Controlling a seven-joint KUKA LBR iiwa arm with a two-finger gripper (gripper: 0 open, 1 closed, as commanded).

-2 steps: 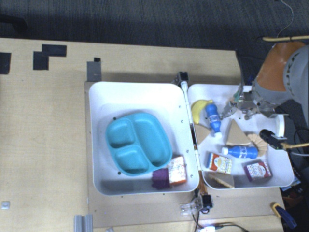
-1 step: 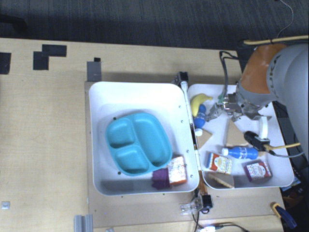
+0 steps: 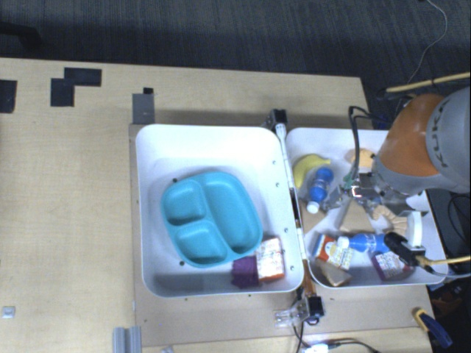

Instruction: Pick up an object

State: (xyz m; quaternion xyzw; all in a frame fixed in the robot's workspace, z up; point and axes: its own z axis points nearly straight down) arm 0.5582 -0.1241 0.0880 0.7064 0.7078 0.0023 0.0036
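Inside left bin [image 3: 147, 197]: one blue tray [image 3: 210, 215] (three compartments); two boxes [image 3: 259, 265].

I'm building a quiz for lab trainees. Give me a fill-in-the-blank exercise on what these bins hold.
1. The sectioned plate is coloured ____.
2. The plate lies in the ____ bin.
3. The plate has ____ compartments.
4. The arm's tool hangs over the ____ bin.

Missing words: blue; left; three; right
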